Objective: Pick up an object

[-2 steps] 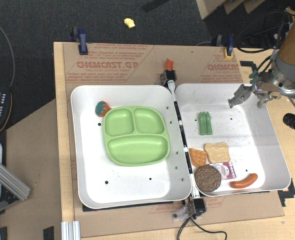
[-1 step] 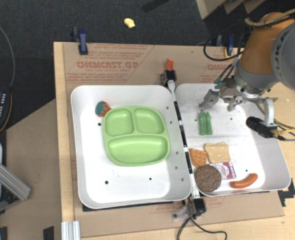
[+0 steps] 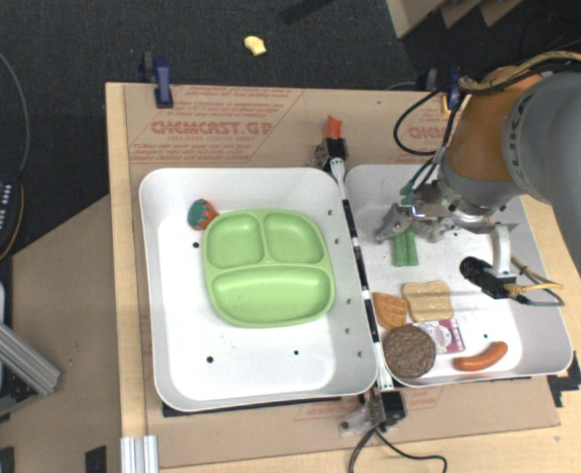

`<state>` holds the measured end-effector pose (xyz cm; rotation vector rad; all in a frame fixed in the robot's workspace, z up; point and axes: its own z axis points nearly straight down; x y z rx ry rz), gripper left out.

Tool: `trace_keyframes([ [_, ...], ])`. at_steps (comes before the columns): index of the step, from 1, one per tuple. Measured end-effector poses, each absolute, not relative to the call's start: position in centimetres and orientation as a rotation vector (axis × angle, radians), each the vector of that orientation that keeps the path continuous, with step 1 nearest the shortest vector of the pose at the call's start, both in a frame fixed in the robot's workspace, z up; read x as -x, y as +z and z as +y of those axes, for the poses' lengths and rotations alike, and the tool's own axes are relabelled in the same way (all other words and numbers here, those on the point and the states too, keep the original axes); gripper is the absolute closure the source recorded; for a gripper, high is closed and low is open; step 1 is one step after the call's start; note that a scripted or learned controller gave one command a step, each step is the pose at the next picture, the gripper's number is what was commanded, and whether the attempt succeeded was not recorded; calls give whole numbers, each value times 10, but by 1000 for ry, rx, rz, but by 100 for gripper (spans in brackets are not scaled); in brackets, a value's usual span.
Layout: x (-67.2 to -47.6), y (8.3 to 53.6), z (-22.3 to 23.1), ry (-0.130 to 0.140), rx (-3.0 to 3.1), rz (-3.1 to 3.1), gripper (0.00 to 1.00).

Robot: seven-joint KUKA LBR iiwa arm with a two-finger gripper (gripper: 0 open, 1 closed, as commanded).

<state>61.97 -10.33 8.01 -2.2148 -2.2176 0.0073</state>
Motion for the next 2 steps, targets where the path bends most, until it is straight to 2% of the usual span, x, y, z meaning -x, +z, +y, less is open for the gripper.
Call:
trace_keyframes([
  [1,-623,96,-104,-2,2222,-2223,100],
  [2,-659,191,-45,-13,2220,-2235,100],
])
